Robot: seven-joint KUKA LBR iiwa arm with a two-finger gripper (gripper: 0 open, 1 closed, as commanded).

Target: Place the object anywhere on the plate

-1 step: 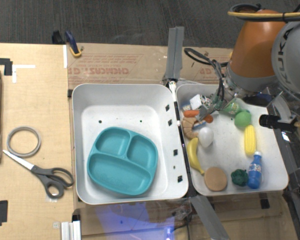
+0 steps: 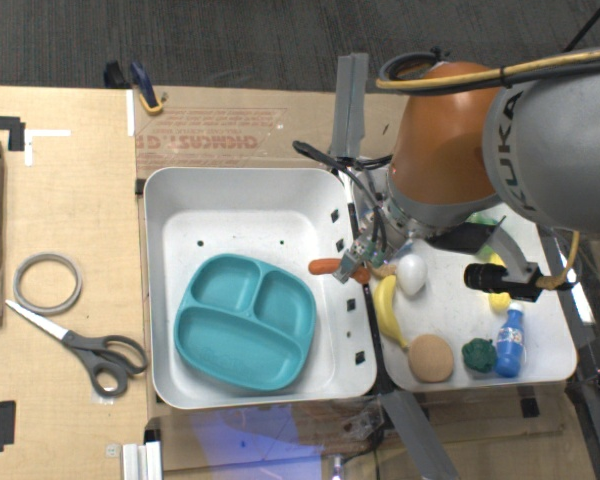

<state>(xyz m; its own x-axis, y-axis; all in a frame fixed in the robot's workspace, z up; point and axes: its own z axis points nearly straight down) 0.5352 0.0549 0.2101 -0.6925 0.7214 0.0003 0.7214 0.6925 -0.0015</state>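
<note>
Item: carrot point(image 2: 325, 266), clamped in my end effector point(image 2: 355, 268), hanging over left bin's 3 o'clock wall. Dest: teal plate point(image 2: 245, 320), at 8 o'clock from it. Held high, prob. for clearing rim. Banana point(image 2: 385, 308) stays in right bin.

bench point(image 2: 70, 388) | two white bins point(image 2: 165, 228) | scissors point(image 2: 85, 348) | tape roll point(image 2: 47, 281)

Robot lab bench: KUKA arm point(image 2: 540, 138), two white bins point(image 2: 160, 268), cardboard backing point(image 2: 220, 128).
</note>
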